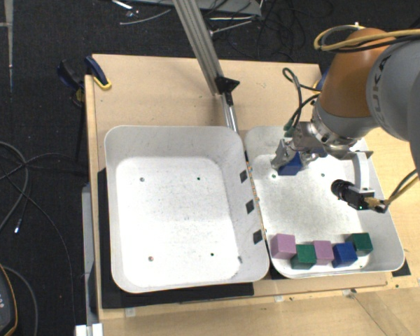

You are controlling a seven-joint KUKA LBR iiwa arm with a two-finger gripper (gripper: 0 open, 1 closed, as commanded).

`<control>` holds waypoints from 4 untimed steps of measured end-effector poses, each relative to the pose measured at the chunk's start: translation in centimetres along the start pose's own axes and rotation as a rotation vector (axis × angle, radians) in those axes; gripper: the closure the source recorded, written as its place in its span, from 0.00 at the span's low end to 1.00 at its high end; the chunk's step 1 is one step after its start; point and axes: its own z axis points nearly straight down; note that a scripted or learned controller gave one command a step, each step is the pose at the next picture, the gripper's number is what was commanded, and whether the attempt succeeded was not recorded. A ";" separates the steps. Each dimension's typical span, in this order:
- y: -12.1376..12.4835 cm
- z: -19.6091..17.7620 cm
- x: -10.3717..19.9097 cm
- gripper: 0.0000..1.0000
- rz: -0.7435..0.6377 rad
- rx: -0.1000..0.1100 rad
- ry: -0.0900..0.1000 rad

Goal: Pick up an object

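Over the right bin's point(378, 254) far end, a blue block point(290, 165) is seen clamped between the gripper's point(288, 157) fingers, directly beneath the wrist.

On the wooden tabletop point(161, 75) two shallow white plastic bins sit side by side. In the right bin point(304, 208), five small cubes point(322, 250) lie along the front wall; a blue block point(290, 165) is near the back, between the tool point(291, 157) fingers.
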 end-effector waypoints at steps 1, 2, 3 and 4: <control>1.5 -1.9 -2.8 1.00 0.010 -0.001 -0.004; 4.9 -4.1 7.0 1.00 -0.002 -0.002 0.001; 1.9 -0.3 13.9 1.00 -0.001 0.010 0.001; -3.5 -1.0 10.2 1.00 0.013 0.008 -0.004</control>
